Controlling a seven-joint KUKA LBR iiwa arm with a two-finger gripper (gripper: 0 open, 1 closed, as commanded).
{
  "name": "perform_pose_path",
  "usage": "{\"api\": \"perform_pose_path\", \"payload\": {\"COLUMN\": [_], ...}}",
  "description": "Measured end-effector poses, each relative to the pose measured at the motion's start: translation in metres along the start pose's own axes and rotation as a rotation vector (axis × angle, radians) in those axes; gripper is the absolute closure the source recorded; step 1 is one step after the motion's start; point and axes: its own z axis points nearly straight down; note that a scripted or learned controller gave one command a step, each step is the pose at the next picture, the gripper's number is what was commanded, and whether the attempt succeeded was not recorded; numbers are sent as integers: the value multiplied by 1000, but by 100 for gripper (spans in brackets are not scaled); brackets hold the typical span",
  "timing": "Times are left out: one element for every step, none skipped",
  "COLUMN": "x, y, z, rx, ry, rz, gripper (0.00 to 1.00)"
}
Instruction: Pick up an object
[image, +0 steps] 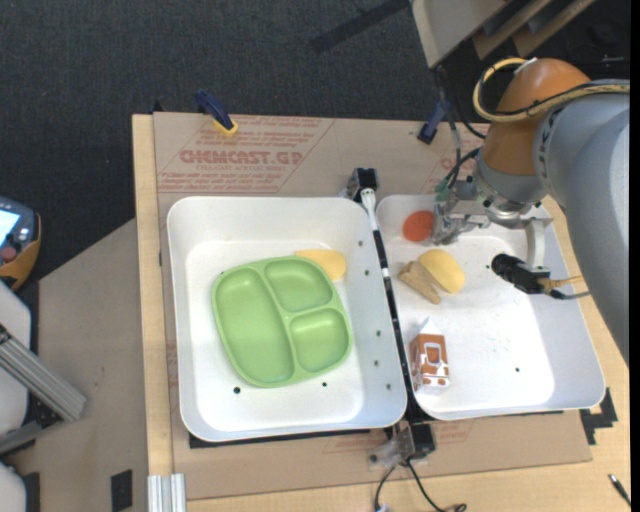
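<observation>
In the right bin (540, 370) lie a red round object (417, 226) at the back left, a yellow lemon-like object (443, 270) with a tan piece (420, 282) beside it, and a small orange-and-white carton (430, 361) near the front left. My gripper (447, 227) hangs over the back of the right bin, just right of the red object and above the yellow one. Nothing is visible between its fingers.
The left bin (190, 300) holds a green divided tray (282, 320) and a pale yellow object (322, 263) at the tray's back edge. A black divider strip (381, 270) runs between the bins. The arm fills the upper right.
</observation>
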Motion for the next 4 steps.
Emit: {"api": "perform_pose_path", "payload": {"x": [0,6,6,54], "y": [0,-53,-49,4], "z": [1,12,1,-96], "rx": [1,14,6,-8], "ry": [0,5,3,4], "rz": [0,4,3,-5], "gripper": [0,0,100,100]}}
